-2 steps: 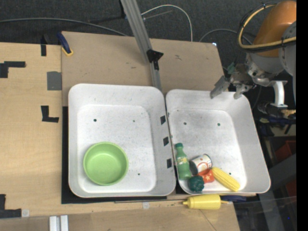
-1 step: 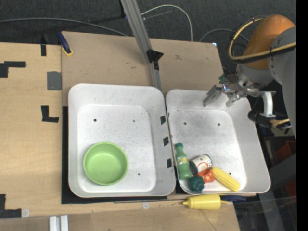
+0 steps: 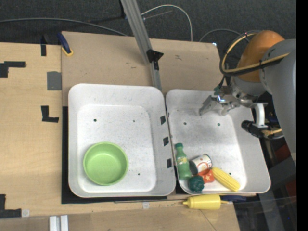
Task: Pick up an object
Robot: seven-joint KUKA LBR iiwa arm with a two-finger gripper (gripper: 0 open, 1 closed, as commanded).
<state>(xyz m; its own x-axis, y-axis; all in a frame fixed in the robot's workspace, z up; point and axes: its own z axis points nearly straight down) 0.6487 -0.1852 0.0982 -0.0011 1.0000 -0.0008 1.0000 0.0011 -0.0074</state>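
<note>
Nearest the camera, a yellow mustard bottle (image 3: 204,202) lay on its side on the worktop (image 3: 29,143), just outside the right bin (image 3: 250,177). Inside that bin's near end sat a cluster: a green bottle (image 3: 181,160), a small can (image 3: 202,162), a dark green lump (image 3: 196,183), a red piece (image 3: 208,176) and a yellow corn cob (image 3: 225,178), packed close or touching. A green bowl (image 3: 106,163) rested in the left bin (image 3: 77,109). The hand (image 3: 219,104) hovered over the right bin's far end, well apart from the cluster, fingers spread and holding nothing.
</note>
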